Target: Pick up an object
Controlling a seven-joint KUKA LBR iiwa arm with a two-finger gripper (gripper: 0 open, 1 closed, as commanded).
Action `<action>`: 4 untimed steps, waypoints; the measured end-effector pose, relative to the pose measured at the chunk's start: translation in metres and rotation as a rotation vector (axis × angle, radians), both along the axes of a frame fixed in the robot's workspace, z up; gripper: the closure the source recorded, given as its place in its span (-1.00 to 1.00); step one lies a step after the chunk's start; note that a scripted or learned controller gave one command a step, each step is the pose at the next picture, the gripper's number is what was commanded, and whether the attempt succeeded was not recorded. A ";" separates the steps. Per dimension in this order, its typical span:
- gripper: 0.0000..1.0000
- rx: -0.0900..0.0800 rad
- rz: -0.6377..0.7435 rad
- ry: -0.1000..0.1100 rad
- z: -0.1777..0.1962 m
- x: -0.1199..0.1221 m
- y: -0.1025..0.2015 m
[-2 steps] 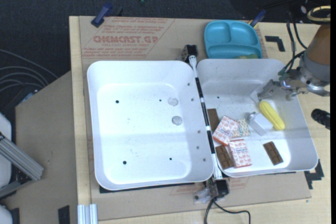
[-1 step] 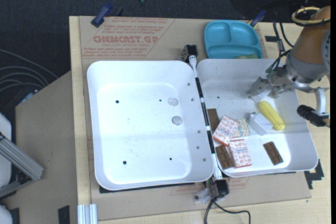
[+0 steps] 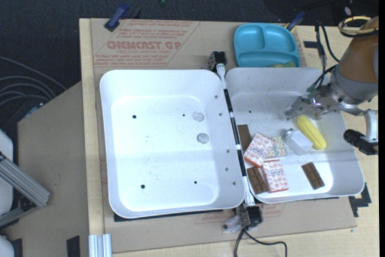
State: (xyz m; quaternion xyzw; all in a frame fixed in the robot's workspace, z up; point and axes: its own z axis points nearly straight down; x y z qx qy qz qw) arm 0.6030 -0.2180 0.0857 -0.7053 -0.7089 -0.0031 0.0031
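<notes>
The right bin (image 3: pixel 337 183) holds a yellow corn-like piece (image 3: pixel 312 132) with a small pale grey block (image 3: pixel 296 141) beside it. Left of them lie two red-and-white checked packets (image 3: pixel 260 148) (image 3: pixel 275 176). Brown bars (image 3: pixel 312 174) (image 3: pixel 257 179) (image 3: pixel 243 136) lie around these. My gripper (image 3: pixel 305 111) hangs over the bin's back right, just above and behind the yellow piece. It is open, with its metal fingers (image 3: pixel 295 110) spread and nothing between them. The grey arm (image 3: pixel 360 72) reaches in from the right.
The left bin (image 3: pixel 114 129) shows two small round marks (image 3: pixel 200 127) on its floor. A blue divided tray (image 3: pixel 266 45) sits behind the right bin. A black divider strip (image 3: pixel 231 123) runs between the bins. Cables (image 3: pixel 325 51) hang near the arm.
</notes>
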 end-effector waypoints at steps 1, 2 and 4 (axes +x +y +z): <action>1.00 -0.005 -0.001 -0.001 0.010 0.000 -0.002; 1.00 -0.009 -0.003 -0.003 0.131 -0.020 0.042; -1.00 -0.015 -0.004 -0.015 0.016 0.016 0.064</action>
